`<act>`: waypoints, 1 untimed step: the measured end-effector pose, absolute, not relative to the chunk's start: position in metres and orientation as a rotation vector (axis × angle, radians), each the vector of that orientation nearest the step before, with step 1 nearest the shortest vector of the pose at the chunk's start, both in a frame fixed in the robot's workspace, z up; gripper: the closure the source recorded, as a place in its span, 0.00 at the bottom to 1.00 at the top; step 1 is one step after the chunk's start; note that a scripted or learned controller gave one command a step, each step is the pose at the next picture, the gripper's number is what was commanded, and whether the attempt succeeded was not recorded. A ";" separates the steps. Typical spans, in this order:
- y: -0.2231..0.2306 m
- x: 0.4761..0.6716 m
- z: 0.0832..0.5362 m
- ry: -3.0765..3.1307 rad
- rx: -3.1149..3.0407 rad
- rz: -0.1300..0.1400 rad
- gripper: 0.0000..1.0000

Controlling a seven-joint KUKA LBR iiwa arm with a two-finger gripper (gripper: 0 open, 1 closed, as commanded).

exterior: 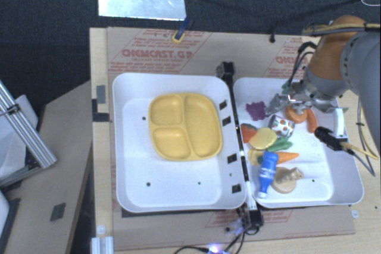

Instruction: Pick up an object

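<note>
Blue bottle (266, 172) and tan toy (287, 179) at near edge of right bin (345, 190).
Hand (290, 105) low in right bin's far half, over an orange piece (296, 114); open or closed, cannot tell. Toys cluster along the bin's left side: purple piece (256, 109), spotted ball (281, 125), yellow piece (262, 138), carrot (287, 157). Left bin (128, 146) carries a yellow divided plate (183, 126). Both bins sit on the table (101, 56).

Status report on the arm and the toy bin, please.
Hand low over right bin, nothing seen gripped. Toys piled beside it, blue bottle nearest front. Yellow tray in left bin.
</note>
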State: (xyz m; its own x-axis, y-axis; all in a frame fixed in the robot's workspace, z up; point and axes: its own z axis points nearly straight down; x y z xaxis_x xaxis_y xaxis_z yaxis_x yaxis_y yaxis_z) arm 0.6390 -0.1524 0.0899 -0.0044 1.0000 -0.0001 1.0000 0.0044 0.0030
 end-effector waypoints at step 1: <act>-0.154 0.641 0.105 2.221 2.207 0.007 1.00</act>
